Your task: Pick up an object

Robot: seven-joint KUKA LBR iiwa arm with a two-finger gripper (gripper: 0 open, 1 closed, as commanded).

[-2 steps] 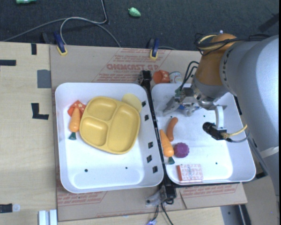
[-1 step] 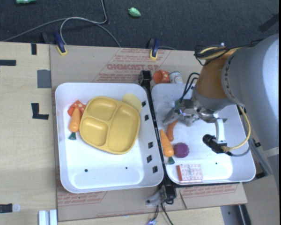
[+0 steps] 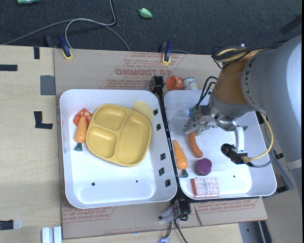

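My gripper (image 3: 194,125) hangs low over the back middle of the right bin (image 3: 253,186), under the grey wrist and orange band. Just below it lies a reddish-orange sausage (image 3: 194,145), whose upper end sits right at the gripper's tip. An orange carrot (image 3: 180,156) lies to the sausage's left, along the bin's left wall. A purple round piece (image 3: 203,166) rests in front of the sausage. A red and white box (image 3: 206,186) sits near the front rim.
The left bin (image 3: 111,191) holds a yellow divided plate (image 3: 118,134), a small carrot (image 3: 80,131), a red piece (image 3: 83,116) and a pale yellow piece (image 3: 142,108). An orange ball (image 3: 174,82) and a white bottle (image 3: 190,83) sit behind the right bin. The arm's bulk covers the right bin's right side.
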